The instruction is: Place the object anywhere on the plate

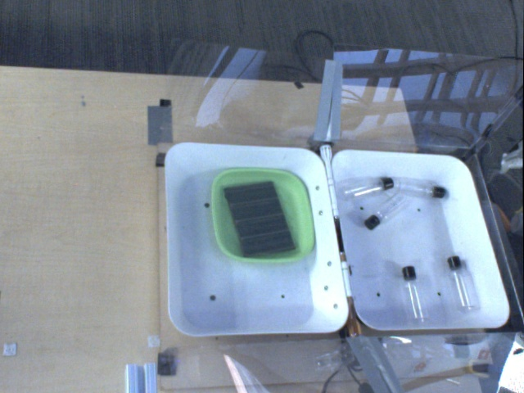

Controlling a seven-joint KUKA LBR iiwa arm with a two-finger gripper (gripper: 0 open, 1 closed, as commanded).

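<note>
A green square plate [223, 219] sits in the left white bin [188, 301]. On it lies a dark grey ribbed block [259, 218], roughly centred and slightly turned. In the right bin [483, 285] lie several clear tubes with black caps: one [413, 290] and another [460, 279] near the front, one [385, 211] in the middle, and two [370, 187] [422, 188] toward the back.
The two bins meet at a hinged seam [336, 236]. A grey metal bar [330, 105] stands behind the seam. A small grey bracket [160, 121] is on the wooden bench to the back left. Clear plastic sheeting covers the right side.
</note>
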